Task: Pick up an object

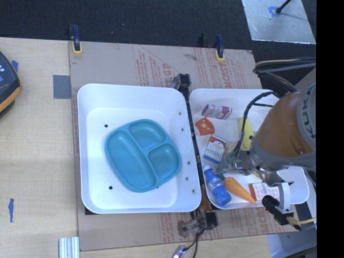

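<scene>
Tan wooden bench [37, 160] low in the frame, dark floor across the top. On the bench, a brown card sheet [140, 63], held at its top edge by two blue clips [77, 36]. On the sheet, two white bins side by side.

In the left bin [86, 144], mid frame, one blue plate [142, 155] with three parts, lying flat and a bit turned.

In the right bin [196, 98], right of middle, a heap of small things. Near its top edge, a small pink and white box [216, 110]. Just below that, by the left wall, an orange pack [204, 126]. Lower down, a blue and white carton [214, 149]. To the right of it, a yellow thing [246, 133], partly hidden by a black cable. At the bottom of the bin, a blue bottle [216, 187] on its side, with a carrot [239, 190] just beside it on the right. Right of the carrot, a white and red label pack [263, 190].

Big grey arm [285, 133] with its orange band, reaching in from the right edge, above the right half of that bin. Gripper [242, 164] low under the wrist, near the carton and above the carrot, mostly hidden by the arm. Hard to tell how wide or closed, and hard to tell if anything held.

At the far left edge, a yellow and black box [6, 85], and near it a grey tape square [62, 86]
</scene>
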`<act>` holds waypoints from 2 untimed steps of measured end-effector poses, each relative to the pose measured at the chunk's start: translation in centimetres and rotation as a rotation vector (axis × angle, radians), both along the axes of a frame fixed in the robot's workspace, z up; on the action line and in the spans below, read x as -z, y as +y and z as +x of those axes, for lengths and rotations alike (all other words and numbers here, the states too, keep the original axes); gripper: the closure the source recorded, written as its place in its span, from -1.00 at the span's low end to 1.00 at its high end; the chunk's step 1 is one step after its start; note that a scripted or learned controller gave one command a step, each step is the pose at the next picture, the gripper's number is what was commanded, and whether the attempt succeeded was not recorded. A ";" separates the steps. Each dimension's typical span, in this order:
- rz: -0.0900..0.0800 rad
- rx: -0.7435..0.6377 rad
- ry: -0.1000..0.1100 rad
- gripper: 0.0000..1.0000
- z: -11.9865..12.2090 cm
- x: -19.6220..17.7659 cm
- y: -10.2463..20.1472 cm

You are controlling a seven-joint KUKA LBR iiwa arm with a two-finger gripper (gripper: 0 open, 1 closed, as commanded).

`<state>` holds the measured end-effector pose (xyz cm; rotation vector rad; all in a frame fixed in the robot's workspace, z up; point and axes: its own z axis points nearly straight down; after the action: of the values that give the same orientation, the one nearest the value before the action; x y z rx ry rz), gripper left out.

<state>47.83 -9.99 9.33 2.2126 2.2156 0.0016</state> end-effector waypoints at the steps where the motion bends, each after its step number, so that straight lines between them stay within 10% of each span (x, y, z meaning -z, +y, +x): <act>1: 0.007 -0.001 0.011 -1.00 7.9 0.1 -1.6; 2: 0.008 -0.002 0.012 -1.00 13.4 0.1 0.0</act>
<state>61.22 -9.99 9.19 2.2201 2.2285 -0.0028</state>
